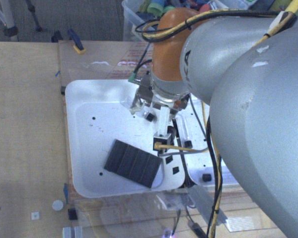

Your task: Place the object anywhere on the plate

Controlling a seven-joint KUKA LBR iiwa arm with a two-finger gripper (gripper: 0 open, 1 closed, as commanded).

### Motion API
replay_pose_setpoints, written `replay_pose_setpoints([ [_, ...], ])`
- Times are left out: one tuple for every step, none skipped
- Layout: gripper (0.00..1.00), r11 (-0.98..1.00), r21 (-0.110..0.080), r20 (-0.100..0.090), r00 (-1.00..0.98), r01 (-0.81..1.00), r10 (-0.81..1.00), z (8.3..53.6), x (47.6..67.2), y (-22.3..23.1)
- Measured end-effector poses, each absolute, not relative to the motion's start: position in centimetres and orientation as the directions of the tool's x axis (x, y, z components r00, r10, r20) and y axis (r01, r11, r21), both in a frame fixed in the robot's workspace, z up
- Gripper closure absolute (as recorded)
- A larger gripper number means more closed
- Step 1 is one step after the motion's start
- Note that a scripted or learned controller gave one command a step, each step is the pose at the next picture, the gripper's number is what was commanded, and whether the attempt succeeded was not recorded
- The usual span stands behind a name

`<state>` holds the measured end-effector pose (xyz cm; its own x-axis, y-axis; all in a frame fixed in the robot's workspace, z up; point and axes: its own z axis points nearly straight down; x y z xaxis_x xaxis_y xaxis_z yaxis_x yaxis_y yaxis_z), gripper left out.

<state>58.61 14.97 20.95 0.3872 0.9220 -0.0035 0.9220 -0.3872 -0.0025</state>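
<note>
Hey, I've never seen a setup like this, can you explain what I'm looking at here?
One camera, fixed above a workbench, looks down at a slant. The big grey shape with an orange band is a robot arm, reaching in from the right. Its gripper hangs over a shallow white bin. A flat black ribbed slab lies in that bin, near its front edge, apart from the gripper. Whether the gripper holds anything, I cannot tell. Behind the workbench stands a tub of colourful toys.
</note>
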Motion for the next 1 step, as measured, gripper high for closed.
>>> replay_pose_setpoints([
  [0.0, -0.387, -0.003, -0.004, 0.387, 0.922, 0.922, 20.95, 58.61, 14.97],
])
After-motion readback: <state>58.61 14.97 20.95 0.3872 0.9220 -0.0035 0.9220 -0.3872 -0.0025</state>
